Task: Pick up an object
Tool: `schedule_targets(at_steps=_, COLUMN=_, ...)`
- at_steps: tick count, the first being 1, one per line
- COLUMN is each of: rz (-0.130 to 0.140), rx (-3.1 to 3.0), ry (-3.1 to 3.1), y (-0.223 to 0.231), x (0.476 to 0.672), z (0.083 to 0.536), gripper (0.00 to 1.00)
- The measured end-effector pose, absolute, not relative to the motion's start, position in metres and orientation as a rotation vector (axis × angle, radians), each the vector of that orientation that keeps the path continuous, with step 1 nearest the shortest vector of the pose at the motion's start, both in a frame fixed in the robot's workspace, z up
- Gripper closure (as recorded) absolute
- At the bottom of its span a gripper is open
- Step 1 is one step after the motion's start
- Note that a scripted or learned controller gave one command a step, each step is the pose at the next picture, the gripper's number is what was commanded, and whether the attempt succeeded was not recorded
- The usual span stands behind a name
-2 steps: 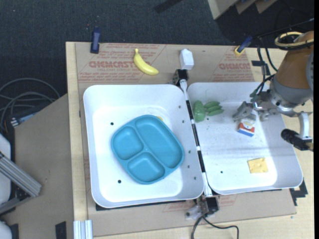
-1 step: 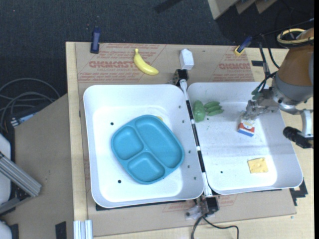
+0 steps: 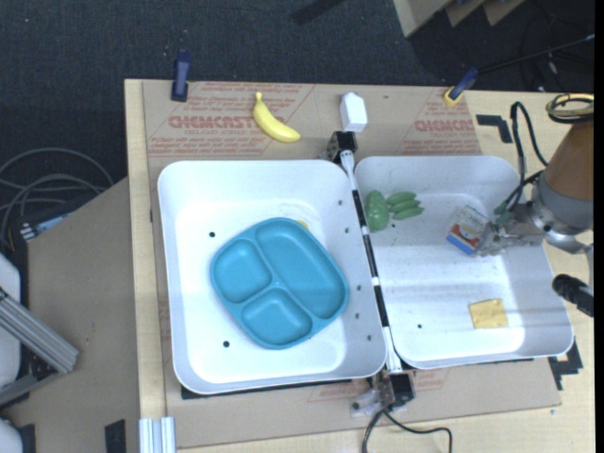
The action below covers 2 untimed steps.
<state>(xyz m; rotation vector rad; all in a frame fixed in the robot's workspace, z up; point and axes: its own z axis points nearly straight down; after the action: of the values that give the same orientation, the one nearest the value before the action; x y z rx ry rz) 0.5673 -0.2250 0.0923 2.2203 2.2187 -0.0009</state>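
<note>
The yellow sponge lay nearest you, at the right bin's near side. Farther back, the gripper touched a small clear package on its right; whether it had clamped it, you could not tell. You would have done well to confirm the grip before lifting slowly.

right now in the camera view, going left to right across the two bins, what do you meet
blue divided plastic plate → green leafy toy vegetable → small red, white and blue packet → flat yellow square sponge
</note>
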Motion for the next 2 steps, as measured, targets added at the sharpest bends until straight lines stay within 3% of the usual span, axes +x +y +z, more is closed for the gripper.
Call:
schedule_targets(at_steps=1, rz=0.000, rx=2.223, ry=2.223, y=-0.2143, x=0.5180, z=0.1444, gripper=1.00)
schedule_targets(at_steps=2, rz=0.000, rx=2.223, ry=2.223, y=-0.2142, x=0.5178, z=0.1440, gripper=0.00)
